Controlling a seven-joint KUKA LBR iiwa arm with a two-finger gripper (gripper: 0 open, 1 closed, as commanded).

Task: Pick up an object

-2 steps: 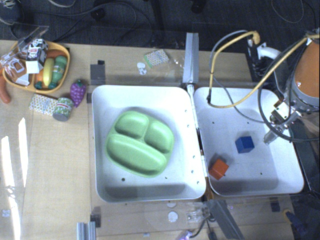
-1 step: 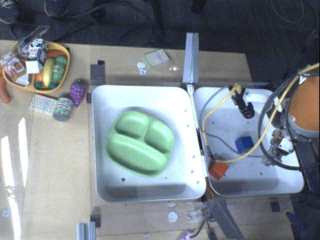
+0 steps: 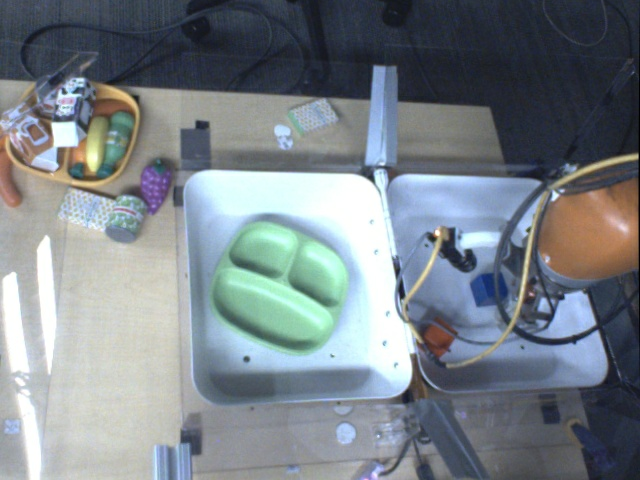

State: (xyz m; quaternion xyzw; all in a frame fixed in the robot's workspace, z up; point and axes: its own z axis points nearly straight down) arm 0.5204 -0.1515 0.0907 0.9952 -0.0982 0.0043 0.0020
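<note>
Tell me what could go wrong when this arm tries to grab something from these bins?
1. The small blue object in the right bin lies close beside the arm; a grab could nudge it away rather than catch it.
2. The orange object sits near that bin's left wall, which may block a clean approach.
3. The green divided plate in the left bin looks wide and smooth, so it might slip.
</note>
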